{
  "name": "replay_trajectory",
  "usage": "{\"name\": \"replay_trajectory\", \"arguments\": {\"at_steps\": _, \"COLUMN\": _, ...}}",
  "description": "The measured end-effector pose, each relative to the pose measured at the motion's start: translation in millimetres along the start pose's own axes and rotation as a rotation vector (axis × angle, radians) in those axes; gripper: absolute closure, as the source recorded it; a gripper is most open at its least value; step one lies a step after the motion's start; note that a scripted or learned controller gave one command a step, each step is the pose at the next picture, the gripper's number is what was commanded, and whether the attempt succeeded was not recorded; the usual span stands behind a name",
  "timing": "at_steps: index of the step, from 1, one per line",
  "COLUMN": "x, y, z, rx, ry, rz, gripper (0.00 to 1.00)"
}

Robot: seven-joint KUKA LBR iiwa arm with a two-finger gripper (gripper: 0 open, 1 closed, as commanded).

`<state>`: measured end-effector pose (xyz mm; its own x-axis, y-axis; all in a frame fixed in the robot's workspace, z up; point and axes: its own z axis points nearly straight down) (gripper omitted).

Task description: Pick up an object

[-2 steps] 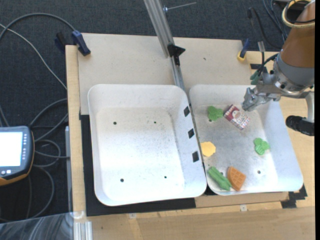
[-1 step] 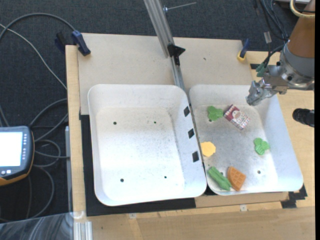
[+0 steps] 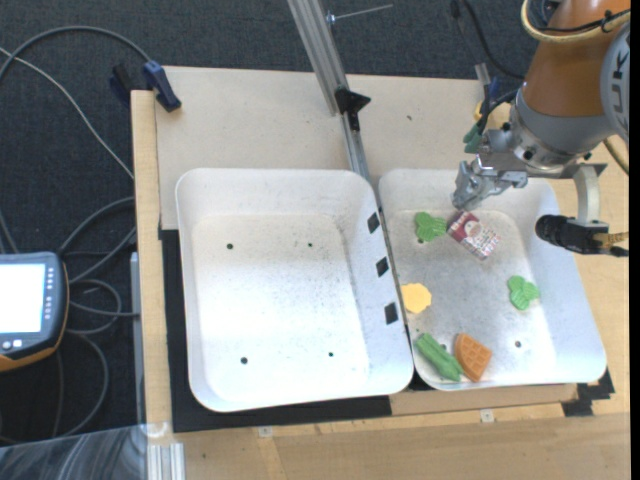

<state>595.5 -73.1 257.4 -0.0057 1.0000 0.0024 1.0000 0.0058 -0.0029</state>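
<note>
Hovering over the right bin (image 3: 560, 298), the gripper (image 3: 468, 194) hangs just above and beside a red-and-white packet (image 3: 474, 235); whether it is open I cannot tell. The packet lies just below it, long axis slanting away to the lower right.

Nothing I can read here: the red-and-white packet (image 3: 473, 235) in the right bin carries print too small to make out, and my arm's lettering is cut off.

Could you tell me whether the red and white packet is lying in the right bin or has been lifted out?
In the bin. The red and white packet lies on the right bin floor, just below the gripper.
</note>
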Motion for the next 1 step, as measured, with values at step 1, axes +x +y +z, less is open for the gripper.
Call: {"name": "replay_trajectory", "arguments": {"at_steps": 1, "x": 52.6, "y": 7.9, "z": 16.2, "rx": 0.001, "ry": 0.001, "rz": -0.001, "gripper": 1.00}}
